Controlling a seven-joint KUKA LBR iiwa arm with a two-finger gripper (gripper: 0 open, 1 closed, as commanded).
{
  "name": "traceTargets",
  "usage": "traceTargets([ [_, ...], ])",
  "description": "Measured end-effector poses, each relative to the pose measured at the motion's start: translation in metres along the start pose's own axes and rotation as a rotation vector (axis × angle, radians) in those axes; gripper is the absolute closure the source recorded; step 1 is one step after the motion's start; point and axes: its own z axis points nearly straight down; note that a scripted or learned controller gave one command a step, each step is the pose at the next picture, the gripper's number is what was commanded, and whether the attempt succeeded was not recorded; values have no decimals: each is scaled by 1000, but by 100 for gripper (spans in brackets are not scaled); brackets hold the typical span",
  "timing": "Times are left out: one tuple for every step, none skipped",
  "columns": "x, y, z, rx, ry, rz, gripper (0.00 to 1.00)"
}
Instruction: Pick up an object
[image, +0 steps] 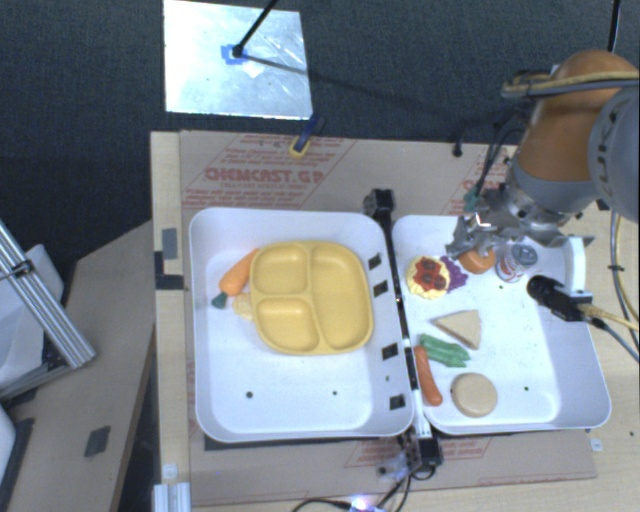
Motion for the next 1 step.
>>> traceTargets([
  [2, -4, 4, 1, 0, 0, 100],
])
